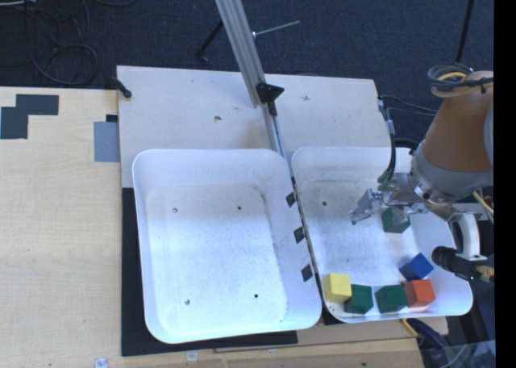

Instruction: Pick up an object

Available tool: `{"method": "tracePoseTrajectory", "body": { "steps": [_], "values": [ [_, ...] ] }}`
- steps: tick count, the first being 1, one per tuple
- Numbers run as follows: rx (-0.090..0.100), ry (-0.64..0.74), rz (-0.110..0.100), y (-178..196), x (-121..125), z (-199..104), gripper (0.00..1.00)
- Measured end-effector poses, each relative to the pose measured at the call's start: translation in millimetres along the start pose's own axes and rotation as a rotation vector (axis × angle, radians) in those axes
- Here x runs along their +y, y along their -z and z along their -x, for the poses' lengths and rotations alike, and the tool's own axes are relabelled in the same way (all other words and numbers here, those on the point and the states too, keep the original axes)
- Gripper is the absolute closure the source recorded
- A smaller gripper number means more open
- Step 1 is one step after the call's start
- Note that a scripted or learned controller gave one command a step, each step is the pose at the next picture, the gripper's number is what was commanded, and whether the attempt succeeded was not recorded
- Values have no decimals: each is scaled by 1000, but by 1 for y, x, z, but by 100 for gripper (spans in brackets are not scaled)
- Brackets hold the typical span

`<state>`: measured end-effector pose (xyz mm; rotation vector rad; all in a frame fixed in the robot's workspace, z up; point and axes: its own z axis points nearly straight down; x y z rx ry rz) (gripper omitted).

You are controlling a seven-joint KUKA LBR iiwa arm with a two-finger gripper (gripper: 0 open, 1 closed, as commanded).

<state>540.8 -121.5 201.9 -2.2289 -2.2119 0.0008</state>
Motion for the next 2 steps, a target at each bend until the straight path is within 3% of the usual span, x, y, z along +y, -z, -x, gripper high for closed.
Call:
{"method": "tracePoseTrajectory", "body": {
  "steps": [1,2],
  "values": [
    [-3,4,1,-14,41,70,0],
    [0,11,0,-22,62,44,0]
  ]
}}
